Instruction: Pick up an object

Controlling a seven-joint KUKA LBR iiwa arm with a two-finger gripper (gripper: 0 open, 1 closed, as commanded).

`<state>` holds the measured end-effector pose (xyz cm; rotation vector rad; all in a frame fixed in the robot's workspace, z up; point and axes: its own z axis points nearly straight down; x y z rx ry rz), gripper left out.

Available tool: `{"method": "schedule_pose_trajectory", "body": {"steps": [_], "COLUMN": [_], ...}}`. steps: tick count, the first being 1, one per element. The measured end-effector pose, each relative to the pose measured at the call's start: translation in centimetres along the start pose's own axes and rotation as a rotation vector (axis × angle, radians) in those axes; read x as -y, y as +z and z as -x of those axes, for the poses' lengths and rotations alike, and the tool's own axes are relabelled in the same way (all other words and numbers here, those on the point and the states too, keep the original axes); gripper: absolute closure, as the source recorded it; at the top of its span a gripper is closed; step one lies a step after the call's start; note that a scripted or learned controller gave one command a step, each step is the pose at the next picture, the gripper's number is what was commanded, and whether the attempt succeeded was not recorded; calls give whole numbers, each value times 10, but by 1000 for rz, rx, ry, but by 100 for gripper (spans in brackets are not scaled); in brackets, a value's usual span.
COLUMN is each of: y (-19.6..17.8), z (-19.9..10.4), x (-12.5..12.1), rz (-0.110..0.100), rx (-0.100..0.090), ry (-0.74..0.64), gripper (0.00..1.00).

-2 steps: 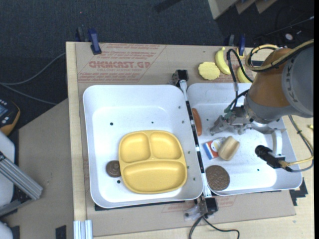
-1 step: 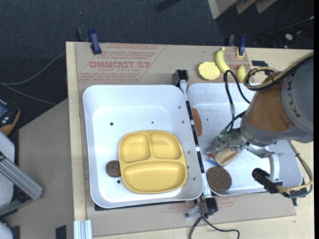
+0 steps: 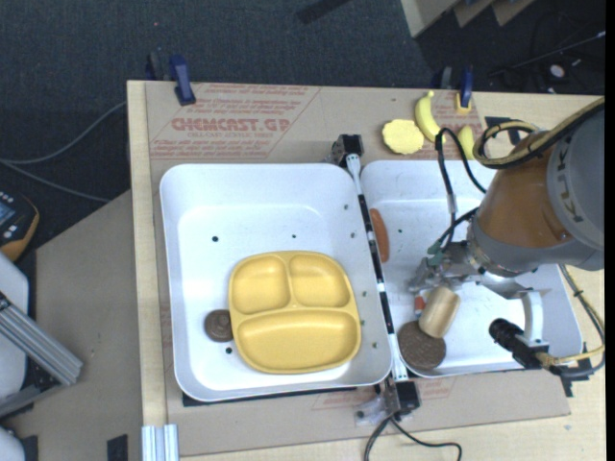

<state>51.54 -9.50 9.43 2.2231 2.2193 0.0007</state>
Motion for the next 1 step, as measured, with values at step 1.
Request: {"method": "schedule_pose_trajectory", "body": {"steps": [1], "y": [-123], "z": [-78], "x": [10], "rz": [12], "rx": [-3], "ry": [-12], "gripper": [100]}}
